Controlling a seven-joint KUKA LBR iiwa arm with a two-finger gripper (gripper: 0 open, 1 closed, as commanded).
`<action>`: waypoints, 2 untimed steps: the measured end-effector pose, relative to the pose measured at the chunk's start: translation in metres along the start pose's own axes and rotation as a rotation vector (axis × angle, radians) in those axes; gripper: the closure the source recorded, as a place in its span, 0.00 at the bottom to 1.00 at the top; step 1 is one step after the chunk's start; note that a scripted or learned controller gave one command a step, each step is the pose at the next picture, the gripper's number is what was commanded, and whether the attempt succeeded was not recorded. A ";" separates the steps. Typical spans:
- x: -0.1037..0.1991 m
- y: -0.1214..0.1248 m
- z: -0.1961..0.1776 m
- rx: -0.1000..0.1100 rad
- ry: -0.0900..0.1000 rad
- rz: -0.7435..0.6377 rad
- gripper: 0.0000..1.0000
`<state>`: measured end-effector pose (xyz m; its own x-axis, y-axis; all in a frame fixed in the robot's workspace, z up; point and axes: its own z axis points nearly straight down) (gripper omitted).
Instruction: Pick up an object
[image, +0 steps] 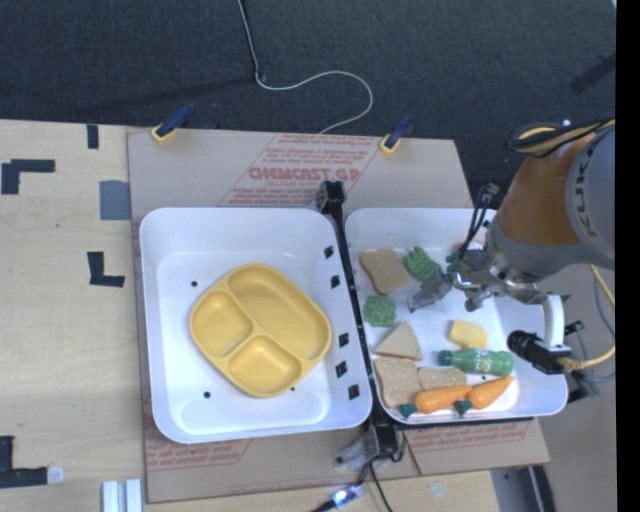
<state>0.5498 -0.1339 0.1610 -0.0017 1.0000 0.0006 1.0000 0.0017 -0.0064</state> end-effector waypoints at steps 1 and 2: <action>-0.007 -0.006 0.058 -0.001 0.000 0.001 0.00; -0.006 -0.001 0.072 -0.018 0.000 0.002 0.00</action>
<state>0.5482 -0.1395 0.0885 -0.0001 1.0000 0.0010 0.9999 0.0001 0.0117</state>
